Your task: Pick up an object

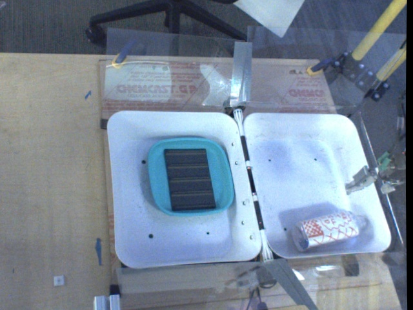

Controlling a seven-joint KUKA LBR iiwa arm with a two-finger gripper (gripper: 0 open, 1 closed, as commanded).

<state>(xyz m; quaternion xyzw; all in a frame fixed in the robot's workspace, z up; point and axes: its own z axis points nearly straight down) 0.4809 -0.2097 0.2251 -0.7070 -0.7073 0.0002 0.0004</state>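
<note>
Bench and surroundings, viewed from above.
A pale wooden bench (45, 173) fills the lower frame; beyond its far edge lies dark grey carpet (51, 11), with the black base of an office chair (171, 11) standing on it.

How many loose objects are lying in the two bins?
2: a teal dish in the left bin, and a red-patterned can on its side near the front of the right bin.

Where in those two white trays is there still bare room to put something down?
Most of the right white bin is bare, above the red-and-white patterned cylinder lying at its lower edge. In the left white bin, the teal square dish crowds the middle, leaving narrow margins.
</note>
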